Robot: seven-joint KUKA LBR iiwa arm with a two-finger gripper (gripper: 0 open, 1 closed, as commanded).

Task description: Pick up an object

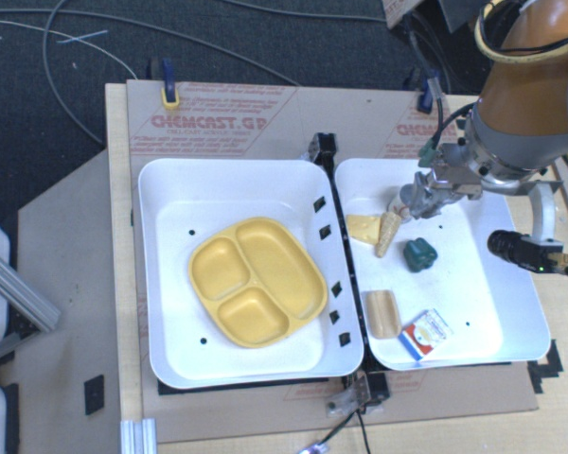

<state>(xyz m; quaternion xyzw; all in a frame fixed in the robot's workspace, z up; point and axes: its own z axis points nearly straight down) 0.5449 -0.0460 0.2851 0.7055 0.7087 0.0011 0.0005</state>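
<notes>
My gripper (407, 202) hangs over the right bin (492, 324), near its upper middle. Just left of and below it lie a pale yellow wedge (361, 228) and a cream cone-shaped piece (388, 234), touching each other. A dark green lump (419, 254) sits below the gripper. A tan block (381, 312) and a small red, white and blue packet (424, 334) lie near the bin's front edge. Nothing shows between the fingers.
The left bin (166, 253) holds a yellow divided plate (257, 280) with three compartments. A black divider with clips (333, 244) runs between the bins. The bench board (227, 112) extends behind both bins, with blue clamps at its rear edge.
</notes>
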